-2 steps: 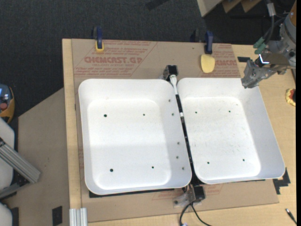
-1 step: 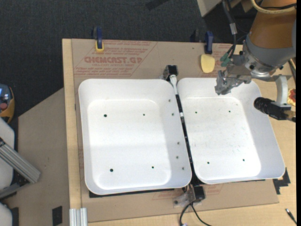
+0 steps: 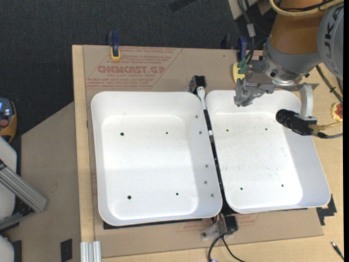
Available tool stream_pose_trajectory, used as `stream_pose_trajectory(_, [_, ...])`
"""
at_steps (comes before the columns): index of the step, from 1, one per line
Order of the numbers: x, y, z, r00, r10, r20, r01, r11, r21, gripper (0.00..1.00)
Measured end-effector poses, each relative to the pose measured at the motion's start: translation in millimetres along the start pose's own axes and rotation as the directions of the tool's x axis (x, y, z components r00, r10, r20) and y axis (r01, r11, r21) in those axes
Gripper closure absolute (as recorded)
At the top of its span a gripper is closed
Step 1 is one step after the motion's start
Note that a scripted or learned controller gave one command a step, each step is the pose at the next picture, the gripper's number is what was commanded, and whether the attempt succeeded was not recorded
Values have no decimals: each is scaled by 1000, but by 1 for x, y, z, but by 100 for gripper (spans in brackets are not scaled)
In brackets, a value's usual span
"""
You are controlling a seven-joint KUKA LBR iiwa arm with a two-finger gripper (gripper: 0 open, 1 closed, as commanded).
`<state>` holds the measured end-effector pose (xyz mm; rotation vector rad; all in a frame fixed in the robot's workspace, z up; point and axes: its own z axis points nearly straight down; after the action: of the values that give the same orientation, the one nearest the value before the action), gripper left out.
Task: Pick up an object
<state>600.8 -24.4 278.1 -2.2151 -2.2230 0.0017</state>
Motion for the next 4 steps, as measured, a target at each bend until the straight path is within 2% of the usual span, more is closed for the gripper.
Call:
stream_pose_trajectory(1, [-47,42,-59,1000,7,6,-7,1000,-13,100])
stream_pose_trajectory(2, [7,65,24,1000,-1,-1,1,1000,6,100])
stream_pose_trajectory(3, [7,22,-17,1000,4,1,-4,1000,-4,100])
stream_pose_trajectory(4, [-8,1,-64,1000,5,3,-5,1000,-10,100])
